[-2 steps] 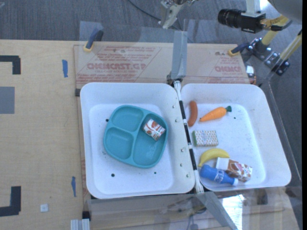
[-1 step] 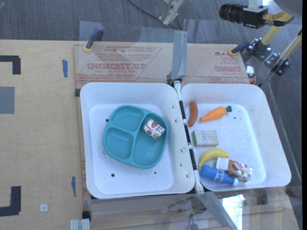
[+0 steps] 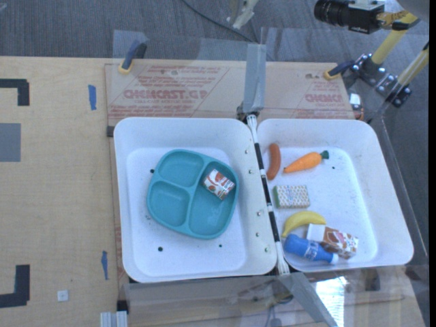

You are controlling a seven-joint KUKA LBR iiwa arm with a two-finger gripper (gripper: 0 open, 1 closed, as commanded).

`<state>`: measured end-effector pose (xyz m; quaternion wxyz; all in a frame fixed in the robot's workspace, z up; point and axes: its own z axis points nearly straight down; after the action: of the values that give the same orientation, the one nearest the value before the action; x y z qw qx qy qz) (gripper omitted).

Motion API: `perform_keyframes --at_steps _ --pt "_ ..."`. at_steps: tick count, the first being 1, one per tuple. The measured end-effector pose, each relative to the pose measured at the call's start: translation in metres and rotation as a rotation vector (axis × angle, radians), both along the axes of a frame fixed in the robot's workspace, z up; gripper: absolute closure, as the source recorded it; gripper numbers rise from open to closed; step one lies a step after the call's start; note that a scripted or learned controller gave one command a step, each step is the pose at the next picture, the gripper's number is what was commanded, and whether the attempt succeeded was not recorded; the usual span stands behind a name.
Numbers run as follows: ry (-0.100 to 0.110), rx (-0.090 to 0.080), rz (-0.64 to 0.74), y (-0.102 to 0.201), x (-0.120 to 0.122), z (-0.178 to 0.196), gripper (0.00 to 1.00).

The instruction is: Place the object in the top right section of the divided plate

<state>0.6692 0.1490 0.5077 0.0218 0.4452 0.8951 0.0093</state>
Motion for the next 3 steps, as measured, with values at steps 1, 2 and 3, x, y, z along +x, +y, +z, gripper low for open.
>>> perform_keyframes --at_steps 1,2,3 --pt "-0.008 -0.001 0.002 0.001 0.0 0.012 1.0" --pt "-0.017 -0.001 0.004 0.002 0.001 0.024 1.0" --pt "-0.025 -0.002 0.005 0.003 0.001 0.036 1.0"
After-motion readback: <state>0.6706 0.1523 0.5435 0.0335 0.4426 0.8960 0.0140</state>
